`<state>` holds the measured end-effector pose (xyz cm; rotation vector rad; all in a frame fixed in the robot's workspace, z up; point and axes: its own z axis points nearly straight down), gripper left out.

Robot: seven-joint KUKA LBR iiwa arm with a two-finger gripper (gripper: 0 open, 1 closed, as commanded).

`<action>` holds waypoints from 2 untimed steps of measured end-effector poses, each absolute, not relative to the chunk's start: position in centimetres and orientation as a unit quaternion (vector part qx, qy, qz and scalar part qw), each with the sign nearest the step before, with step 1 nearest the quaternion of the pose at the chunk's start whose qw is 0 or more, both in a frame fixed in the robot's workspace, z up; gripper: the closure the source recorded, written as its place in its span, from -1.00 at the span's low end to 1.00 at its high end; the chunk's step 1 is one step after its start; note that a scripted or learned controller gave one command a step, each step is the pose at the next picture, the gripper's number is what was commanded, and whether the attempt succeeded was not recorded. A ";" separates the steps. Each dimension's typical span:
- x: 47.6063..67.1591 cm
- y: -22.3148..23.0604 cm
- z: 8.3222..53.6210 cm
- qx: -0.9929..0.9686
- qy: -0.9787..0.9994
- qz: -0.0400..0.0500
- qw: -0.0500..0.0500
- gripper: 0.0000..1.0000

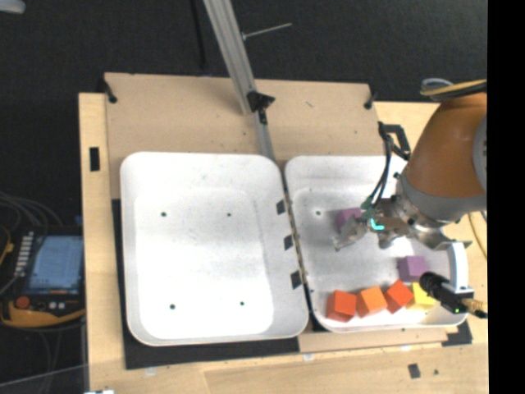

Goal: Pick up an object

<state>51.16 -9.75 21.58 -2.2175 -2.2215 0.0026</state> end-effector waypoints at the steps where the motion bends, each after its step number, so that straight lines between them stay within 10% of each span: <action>1: 51.2 -9.8 21.7 -0.708 -0.706 -0.001 -0.001 -1.00; 2: 50.9 -9.8 17.5 -0.708 -0.706 0.002 0.001 -1.00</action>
